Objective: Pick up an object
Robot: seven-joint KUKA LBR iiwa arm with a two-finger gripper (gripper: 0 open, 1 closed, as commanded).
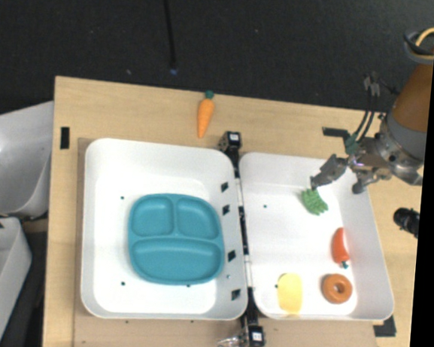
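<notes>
Green leafy toy vegetable (pixel 315 202) lies in the right white bin (pixel 272 234), near its far edge. Above it we see the gripper (pixel 343 175) with fingers spread apart, grasping nothing; one finger (pixel 327 171) points toward the toy. We can read no writing anywhere.
</notes>
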